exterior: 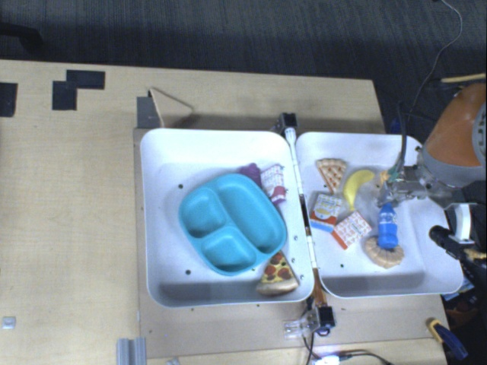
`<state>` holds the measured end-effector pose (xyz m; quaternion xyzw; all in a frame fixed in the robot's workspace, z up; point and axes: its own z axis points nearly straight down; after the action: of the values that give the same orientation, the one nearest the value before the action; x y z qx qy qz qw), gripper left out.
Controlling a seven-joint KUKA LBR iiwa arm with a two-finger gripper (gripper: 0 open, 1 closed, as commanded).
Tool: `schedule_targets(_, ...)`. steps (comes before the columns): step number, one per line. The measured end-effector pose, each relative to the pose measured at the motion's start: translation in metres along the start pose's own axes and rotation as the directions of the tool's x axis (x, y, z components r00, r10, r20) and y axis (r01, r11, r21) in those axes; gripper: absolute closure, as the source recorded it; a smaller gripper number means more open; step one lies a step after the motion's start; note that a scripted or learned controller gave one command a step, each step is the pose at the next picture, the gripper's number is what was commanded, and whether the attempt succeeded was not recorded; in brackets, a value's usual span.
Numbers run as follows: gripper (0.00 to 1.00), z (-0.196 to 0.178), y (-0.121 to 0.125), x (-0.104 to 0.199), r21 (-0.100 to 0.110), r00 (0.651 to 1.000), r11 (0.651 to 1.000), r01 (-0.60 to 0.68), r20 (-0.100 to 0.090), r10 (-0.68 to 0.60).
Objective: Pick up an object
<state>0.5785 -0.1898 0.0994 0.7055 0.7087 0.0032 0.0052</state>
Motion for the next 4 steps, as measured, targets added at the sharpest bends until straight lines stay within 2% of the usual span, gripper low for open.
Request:
schedule_targets(1, 1.00, -0.109, -0.025, 0.056, 0.006, 1.000, 1.000, 0.001, -0.003, -0.001)
schedule_targets(2, 1.00, -0.133, -0.089, 0.117, 0.010, 1.000, 1.000, 0.001, -0.004, -0.001)
schedule_targets(4, 1.00, -0.154, -0.087, 0.118, 0.005, 1.000, 1.000, 0.008, -0.005, -0.008)
